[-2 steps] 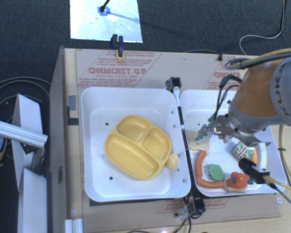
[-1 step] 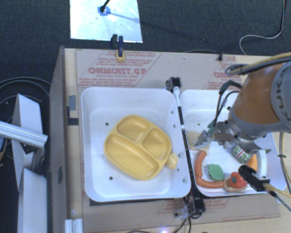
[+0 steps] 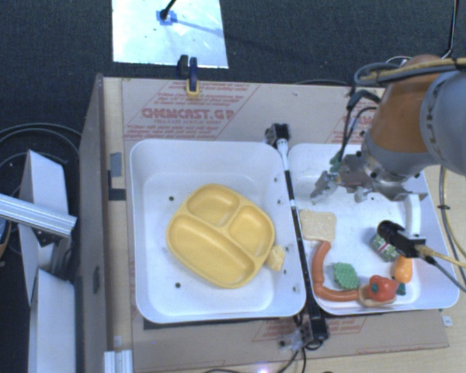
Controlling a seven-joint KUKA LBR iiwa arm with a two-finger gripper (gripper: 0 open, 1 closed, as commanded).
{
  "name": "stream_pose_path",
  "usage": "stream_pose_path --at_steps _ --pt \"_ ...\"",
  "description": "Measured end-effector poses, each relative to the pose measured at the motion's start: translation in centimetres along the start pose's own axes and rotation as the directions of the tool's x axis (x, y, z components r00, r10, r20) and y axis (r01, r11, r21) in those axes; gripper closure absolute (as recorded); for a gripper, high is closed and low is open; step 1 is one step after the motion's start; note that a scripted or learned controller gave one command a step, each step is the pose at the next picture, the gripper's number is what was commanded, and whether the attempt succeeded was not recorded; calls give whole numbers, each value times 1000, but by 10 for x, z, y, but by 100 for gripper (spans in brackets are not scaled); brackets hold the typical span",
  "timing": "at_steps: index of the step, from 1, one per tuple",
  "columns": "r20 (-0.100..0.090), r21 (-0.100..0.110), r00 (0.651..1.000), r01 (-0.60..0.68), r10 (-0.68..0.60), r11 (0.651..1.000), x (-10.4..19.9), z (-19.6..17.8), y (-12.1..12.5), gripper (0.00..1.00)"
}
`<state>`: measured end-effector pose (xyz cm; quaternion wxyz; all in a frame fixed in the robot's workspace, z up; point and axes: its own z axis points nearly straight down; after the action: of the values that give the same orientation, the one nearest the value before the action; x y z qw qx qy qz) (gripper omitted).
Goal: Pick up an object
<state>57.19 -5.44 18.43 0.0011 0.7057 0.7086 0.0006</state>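
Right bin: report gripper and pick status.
Gripper over right bin, rear part, nothing visibly held. Bread slice nearest, lying flat. Orange sausage beside it, not blocking.

The robot's thick, smooth grey cylindrical arm (image 3: 450, 123) carried a rounded orange band (image 3: 400, 119) above the wrist, with thin dark cables (image 3: 351, 111) looping beside it, and ended in a small grey metal gripper (image 3: 324, 186).

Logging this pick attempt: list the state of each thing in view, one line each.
yellow divided plate: right way up, flat in the left bin
bread slice: flat in the right bin
orange sausage: lying curved, nearer the camera than the bread slice
red toy vegetable: at the sausage's end, by the near wall
gripper: over the right bin, apart from the bread slice
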Motion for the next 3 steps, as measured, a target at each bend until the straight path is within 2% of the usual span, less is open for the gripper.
stream_pose_path --at_steps 1,2,3 --pt "-1 2 1000 -2 2 1000 7 -4 -21 0" --pt "-1 2 1000 -3 3 1000 8 0 -70 0" --pt "0 0 1000 0 0 1000 -4 -3 6 0"
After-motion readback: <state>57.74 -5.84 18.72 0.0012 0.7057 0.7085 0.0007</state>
